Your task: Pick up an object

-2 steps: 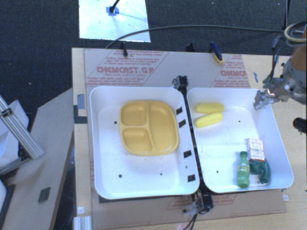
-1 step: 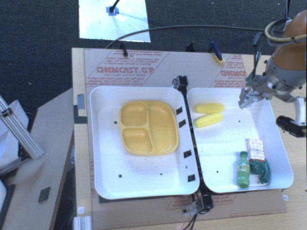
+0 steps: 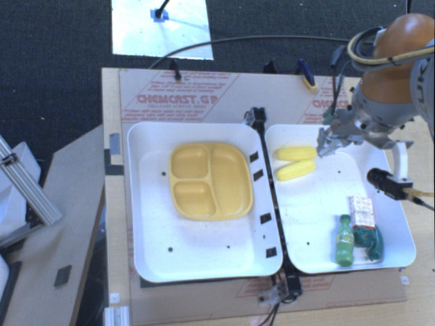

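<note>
the end effector [image 3: 329, 143] hangs low in the right bin [image 3: 397, 250], its grip state unclear to me, just beside the two yellow corn cobs [image 3: 295, 162], likely lined up to grab one.

Corn cobs: two yellow cobs [image 3: 296, 153] and [image 3: 296, 170], lying flat, just beside each other, upper left of right bin.
Bottle: green [image 3: 344, 240], lying flat near front.
Carton: small, red-and-white [image 3: 361, 211], just beside teal object [image 3: 372, 242].
</note>
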Controlling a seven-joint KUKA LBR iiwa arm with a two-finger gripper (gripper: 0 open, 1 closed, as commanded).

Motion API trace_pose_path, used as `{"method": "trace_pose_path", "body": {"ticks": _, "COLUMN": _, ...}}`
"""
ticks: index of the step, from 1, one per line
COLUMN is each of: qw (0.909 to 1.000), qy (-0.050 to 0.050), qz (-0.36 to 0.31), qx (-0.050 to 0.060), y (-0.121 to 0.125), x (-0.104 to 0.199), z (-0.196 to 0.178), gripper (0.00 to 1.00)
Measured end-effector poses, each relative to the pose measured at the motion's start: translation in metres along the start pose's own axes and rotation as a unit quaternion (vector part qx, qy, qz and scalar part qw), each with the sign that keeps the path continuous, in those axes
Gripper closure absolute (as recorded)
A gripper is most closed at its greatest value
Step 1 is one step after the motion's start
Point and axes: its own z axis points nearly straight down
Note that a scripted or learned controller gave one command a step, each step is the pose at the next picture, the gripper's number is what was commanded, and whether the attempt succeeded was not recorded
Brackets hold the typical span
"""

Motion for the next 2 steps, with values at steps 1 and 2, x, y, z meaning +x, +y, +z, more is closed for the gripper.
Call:
{"method": "trace_pose_path", "body": {"ticks": 1, "qw": 1.0, "qy": 0.0, "qz": 0.0, "qx": 0.001, "y": -0.014, "x": 0.048, "z": 0.01, "gripper": 1.0}}
{"method": "trace_pose_path", "body": {"ticks": 2, "qw": 1.0, "qy": 0.0, "qz": 0.0, "qx": 0.001, "y": -0.022, "x": 0.111, "z": 0.011, "gripper": 1.0}}
